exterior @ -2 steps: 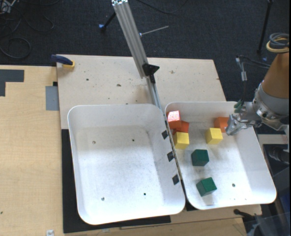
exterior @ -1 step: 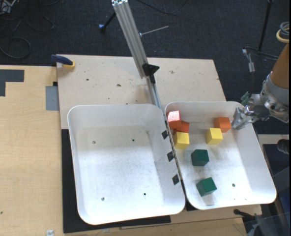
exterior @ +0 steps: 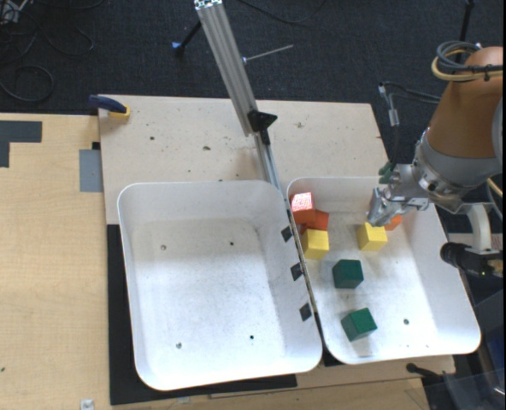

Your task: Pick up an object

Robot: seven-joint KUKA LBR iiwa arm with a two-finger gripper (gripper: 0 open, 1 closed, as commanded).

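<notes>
gripper (exterior: 386, 212) sits low in the right bin (exterior: 458, 327), right over a yellow cube (exterior: 373, 237) with an orange piece (exterior: 393, 222) touching at its side; can't tell its open/closed state from this angle. Risk: the two crowd together, so the close may catch a cube corner or both pieces and slip; green cubes (exterior: 348, 273) lie farther off, nearer the camera

Grey arm (exterior: 462, 126) with orange band reaching in from the right, wrist bending down and leftward, pincer (exterior: 383, 213) pointing down at a slant, hanging low, its tips too blurred to read
</notes>
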